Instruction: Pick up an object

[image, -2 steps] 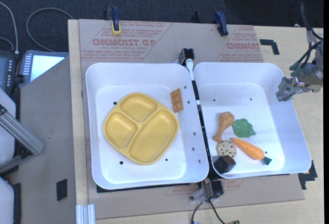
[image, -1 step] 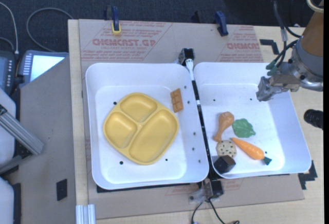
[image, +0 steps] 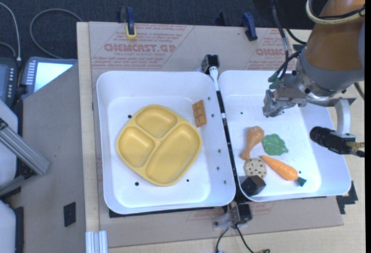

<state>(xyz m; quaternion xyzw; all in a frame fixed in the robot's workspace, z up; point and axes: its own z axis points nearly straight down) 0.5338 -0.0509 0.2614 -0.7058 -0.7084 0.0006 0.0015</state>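
A: Any writing? And the gripper (image: 275, 108)?
B: "CHEMCAST GP" in red on the brown table sheet (image: 139, 47). Whether the gripper grips, I cannot tell; the tan plastic drumstick (image: 253, 140) lies at its seven o'clock, beside a green leaf toy (image: 274, 144).

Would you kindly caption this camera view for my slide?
Gripper above right bin of toy food; yellow plate in left bin.
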